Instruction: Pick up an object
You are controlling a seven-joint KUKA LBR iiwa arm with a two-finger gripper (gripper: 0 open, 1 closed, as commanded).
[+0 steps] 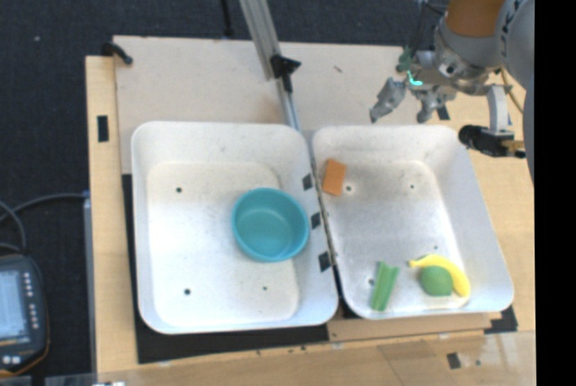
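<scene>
Fingers spread, my end effector (407, 105) hangs above the right bin's (468, 161) far rim; orange block (334, 177), green stick (384, 286) lie inside.

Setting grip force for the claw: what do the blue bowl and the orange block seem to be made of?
Blue bowl: probably plastic, judging by its uniform teal colour, thin rim and smooth, slightly matte surface. Orange block: unclear, perhaps foam or painted wood; its flat faces look dull, with no shine. It is too small to tell more.

left bin (162, 150): bowl (270, 225) | right bin (468, 186): block (334, 177) far-left; stick (384, 286), fruit (437, 279) near edge
</scene>
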